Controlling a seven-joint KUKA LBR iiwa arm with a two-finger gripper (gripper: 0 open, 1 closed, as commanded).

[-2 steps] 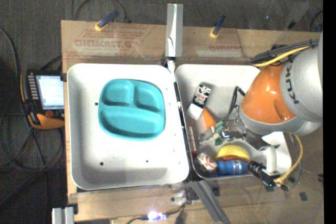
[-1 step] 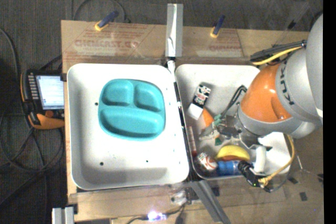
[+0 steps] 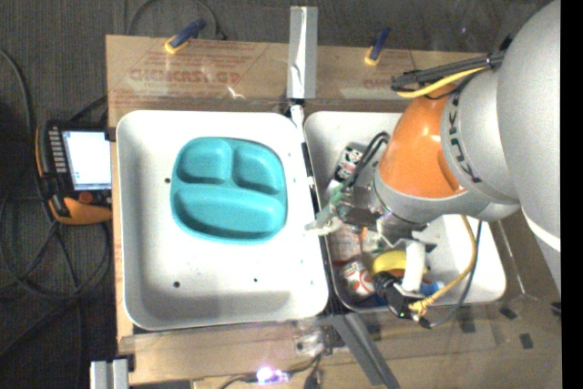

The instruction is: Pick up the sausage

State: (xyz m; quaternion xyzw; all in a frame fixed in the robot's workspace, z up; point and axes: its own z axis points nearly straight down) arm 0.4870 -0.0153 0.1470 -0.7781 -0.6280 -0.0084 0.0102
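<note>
Down at the near edge of the right bin (image 3: 492, 282), one yellow item (image 3: 390, 263) is peeking out beside clutter I'm struggling to identify. One arm (image 3: 428, 164) is covering the hand, grip unreadable; sausage unspotted. Farther left, one teal tray (image 3: 230, 189) is sitting in the left bin (image 3: 146, 287).

Arm (image 3: 437, 159) over cluttered right bin (image 3: 492, 278)

Teal tray (image 3: 230, 189) glossy plastic; white bins (image 3: 137, 223) smooth plastic; bench (image 3: 209, 68) matt cardboard.
</note>
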